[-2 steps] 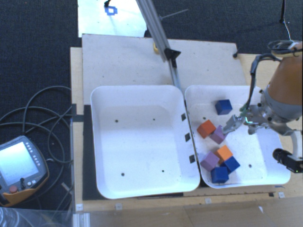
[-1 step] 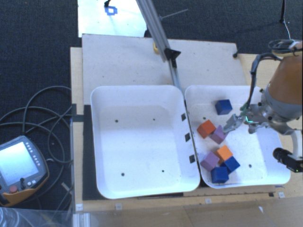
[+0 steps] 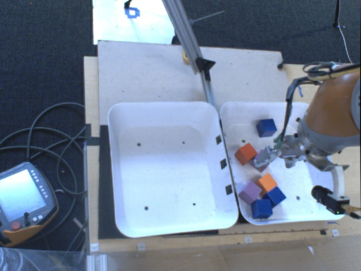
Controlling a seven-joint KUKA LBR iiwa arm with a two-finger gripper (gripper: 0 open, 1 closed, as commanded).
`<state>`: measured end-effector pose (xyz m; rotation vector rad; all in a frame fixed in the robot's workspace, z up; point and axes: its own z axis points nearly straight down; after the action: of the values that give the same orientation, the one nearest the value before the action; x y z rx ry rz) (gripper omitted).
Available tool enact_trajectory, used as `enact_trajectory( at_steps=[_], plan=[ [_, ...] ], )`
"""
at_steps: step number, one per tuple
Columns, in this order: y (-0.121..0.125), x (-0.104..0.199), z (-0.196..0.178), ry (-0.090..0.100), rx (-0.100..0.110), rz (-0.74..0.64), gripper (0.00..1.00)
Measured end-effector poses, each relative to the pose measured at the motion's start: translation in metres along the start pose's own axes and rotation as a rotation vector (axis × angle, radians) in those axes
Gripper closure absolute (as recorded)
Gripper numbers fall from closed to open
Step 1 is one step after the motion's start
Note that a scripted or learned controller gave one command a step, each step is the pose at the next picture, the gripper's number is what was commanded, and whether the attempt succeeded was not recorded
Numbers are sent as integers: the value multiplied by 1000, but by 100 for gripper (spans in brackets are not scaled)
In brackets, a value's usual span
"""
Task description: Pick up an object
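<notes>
I'm seeing the gripper (image 3: 264, 159) hanging low in the right bin (image 3: 234, 116), just right of the orange cube (image 3: 245, 153); its tip is blurring into a greyish lump, so I'm not able to tell its state

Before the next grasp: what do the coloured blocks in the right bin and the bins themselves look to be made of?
The blocks, like the orange cube and the blue cube, look like painted wood or dense foam: matte, flat colour, crisp edges, no glare. Which of the two I cannot tell. The right bin and left bin look like thin moulded plastic: smooth white, rounded corners, rolled rim, slight sheen.
</notes>
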<state>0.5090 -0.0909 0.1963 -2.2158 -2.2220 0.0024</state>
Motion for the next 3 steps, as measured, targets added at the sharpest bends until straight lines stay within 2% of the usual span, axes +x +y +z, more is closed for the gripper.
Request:
enact_trajectory(
  at_steps=[1,2,3],
  plan=[
    [-1,0,42,0,0,1,0],
    [-1,0,104,-1,-1,1,0],
    [1,0,90,-2,-7,-1,100]
  ],
)
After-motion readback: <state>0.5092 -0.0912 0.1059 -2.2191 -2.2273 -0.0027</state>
